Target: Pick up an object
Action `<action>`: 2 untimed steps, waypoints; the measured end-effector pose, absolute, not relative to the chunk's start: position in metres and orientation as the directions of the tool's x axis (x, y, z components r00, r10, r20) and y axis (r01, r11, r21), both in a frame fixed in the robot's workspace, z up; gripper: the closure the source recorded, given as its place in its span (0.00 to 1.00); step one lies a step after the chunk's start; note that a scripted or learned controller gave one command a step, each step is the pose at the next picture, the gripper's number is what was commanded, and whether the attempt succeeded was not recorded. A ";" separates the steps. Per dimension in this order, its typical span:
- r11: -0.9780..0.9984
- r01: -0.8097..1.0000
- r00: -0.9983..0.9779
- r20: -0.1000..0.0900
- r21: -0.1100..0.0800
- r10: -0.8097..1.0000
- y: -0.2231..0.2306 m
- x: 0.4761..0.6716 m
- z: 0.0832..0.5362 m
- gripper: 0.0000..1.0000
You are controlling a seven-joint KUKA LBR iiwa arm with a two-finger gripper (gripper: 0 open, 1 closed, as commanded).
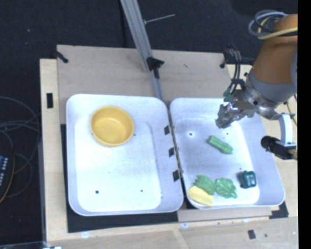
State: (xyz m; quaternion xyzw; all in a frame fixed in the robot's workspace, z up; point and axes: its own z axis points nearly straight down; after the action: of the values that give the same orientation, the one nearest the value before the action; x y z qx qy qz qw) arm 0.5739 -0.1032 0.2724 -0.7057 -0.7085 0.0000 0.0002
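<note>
From my seat the handiest anchor is the right bin point(259, 191), a shallow white plastic tray with rounded corners and a slightly speckled floor. The gripper point(224, 118) is hanging over that bin's far half, a bit left of its middle, dark metal at the end of the grey wrist with the orange band above it; nothing sits between the tips as far as I see, and I honestly can't tell how it's set. Just toward the near side from it, about mid-bin, lies a green pickle-shaped toy point(220, 144), elongated and a bit knobbly, tilted diagonally and apart from the gripper. In the bin's near-left corner there's a little pile: a smooth yellow lemon-like piece point(199, 195) touching a leafy green piece point(205, 183), with another ruffled green leafy piece point(226, 187) just beside them. Over by the bin's near-right wall sits a small dark teal blocky thing point(247, 179). Left of the right bin is the left bin point(78, 191), same white plastic, with a round glossy yellow bowl point(112, 125) upright in its far part.
</note>
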 end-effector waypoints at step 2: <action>0.003 1.000 -0.003 0.000 0.000 1.000 -0.009 0.623 0.265 1.00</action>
State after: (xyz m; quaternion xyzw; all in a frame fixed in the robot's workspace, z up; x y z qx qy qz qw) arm 0.6227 -0.0095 0.2655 -0.7061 -0.7081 0.0000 0.0001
